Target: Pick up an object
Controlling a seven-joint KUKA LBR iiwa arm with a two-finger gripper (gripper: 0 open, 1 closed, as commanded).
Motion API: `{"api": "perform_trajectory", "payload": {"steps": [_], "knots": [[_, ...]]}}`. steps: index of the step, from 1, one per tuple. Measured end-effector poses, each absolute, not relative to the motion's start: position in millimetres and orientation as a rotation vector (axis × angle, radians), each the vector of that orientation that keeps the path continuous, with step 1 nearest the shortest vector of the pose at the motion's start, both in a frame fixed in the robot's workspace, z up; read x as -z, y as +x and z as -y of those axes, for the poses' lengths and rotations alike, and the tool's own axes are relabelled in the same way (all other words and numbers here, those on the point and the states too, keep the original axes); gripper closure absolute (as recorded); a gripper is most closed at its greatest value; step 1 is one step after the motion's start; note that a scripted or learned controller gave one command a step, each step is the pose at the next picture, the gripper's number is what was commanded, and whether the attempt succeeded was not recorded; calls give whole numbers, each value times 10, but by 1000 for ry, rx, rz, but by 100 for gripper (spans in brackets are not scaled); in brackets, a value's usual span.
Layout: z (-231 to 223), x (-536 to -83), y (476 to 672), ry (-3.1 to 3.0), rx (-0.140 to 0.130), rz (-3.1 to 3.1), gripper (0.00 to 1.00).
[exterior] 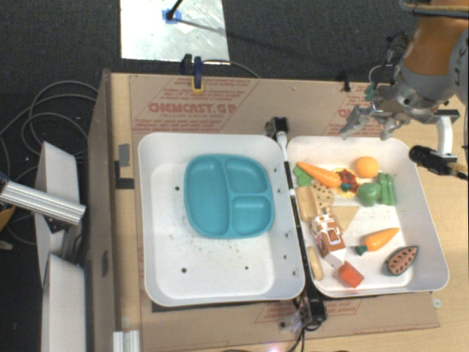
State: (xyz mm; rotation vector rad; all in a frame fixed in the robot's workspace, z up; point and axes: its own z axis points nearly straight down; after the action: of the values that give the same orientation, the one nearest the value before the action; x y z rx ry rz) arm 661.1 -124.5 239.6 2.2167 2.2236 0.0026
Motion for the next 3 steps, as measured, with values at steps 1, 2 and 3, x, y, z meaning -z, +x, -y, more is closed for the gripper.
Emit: {"api": "perform_trajectory", "payload": {"steps": [1,2,3], "knots": [[1566,-1675,6294,2226,5,-2222,0],[1651,-808,6337,2229,5,-2221,0],[1651,-976,6358,2222,2,-2222,100]]}}
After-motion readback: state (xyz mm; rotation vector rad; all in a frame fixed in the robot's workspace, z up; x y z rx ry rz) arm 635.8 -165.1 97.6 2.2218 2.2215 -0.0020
